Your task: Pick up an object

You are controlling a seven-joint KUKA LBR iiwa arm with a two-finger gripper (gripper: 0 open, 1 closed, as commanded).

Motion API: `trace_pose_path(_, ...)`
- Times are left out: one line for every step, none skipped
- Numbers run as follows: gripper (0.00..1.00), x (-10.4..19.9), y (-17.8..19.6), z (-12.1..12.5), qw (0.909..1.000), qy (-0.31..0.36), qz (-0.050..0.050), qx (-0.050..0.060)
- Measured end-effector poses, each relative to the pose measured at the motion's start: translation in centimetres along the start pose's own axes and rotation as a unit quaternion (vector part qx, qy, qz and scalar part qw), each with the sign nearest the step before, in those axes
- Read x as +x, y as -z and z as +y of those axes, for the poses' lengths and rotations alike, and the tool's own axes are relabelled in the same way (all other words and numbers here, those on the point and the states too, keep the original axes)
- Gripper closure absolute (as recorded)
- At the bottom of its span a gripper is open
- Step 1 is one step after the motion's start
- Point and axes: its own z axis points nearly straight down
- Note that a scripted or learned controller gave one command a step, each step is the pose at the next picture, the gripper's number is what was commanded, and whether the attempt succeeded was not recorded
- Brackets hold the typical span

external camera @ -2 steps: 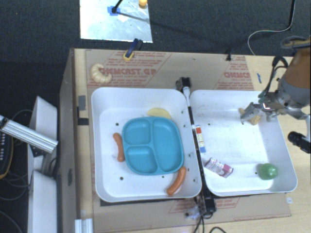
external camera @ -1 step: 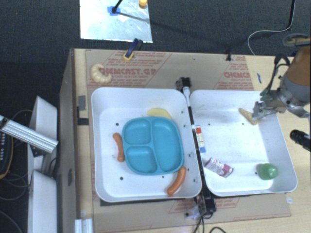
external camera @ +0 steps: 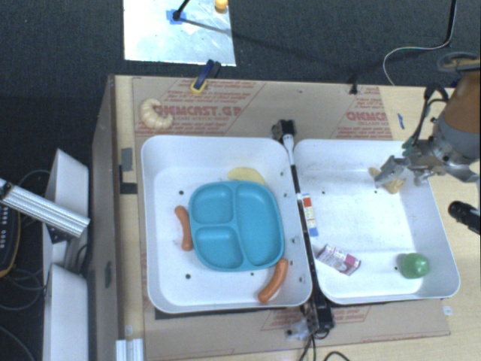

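We are looking down on a robot lab or test bench, not a home. Two shallow white bins (external camera: 158, 224) are sitting side by side on a cardboard sheet (external camera: 225, 107) printed with red lettering, itself lying on dark carpet. Cables (external camera: 409, 51) are trailing across the floor at the far right, and a metal rail (external camera: 45, 209) is jutting in at the left. A toy-like blue divided tray (external camera: 234, 226) is lying in the left bin, and a grey arm (external camera: 460, 138) is reaching in from the right.

Grey arm (external camera: 460, 138) at right, orange band (external camera: 467, 100) above wrist, dark cable along its side, pale metallic gripper (external camera: 391, 175), blocky, with short fingers
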Motion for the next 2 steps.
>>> trace_pose_path(1.0,0.01,1.08,0.11,1.0,0.001,0.0,-0.002)
trace_pose_path(0.0,0.01,1.07,0.1,1.0,0.001,0.0,-0.002)
